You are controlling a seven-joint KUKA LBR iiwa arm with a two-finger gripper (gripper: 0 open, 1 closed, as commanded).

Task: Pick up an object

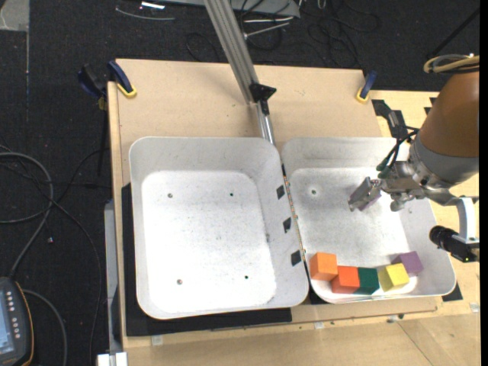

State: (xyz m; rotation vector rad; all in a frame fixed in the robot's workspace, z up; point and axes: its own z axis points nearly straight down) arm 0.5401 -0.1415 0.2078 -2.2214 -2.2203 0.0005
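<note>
Camera view puts the gripper (366, 195) over the bare middle of the right bin (335, 155), well apart from the blocks, which sit in a row along that bin's lower rim at the lower right of the frame: orange block (324, 264), red block (348, 278), green block (367, 280), yellow block (393, 276), purple block (411, 262). Whether the pincer is open or closed cannot be told from this angle; nothing shows between its tips. The blocks touch one another and crowd the sloped wall, so a descent there risks a finger landing on top of a neighbour or on the rim instead of sliding beside one block, and a closing pinch could push the row along or squeeze a block out sideways. A descent where the gripper now hangs would likely meet only bin floor. The left bin (152, 158) holds no target. No brand, label or writing can be read anywhere.
</note>
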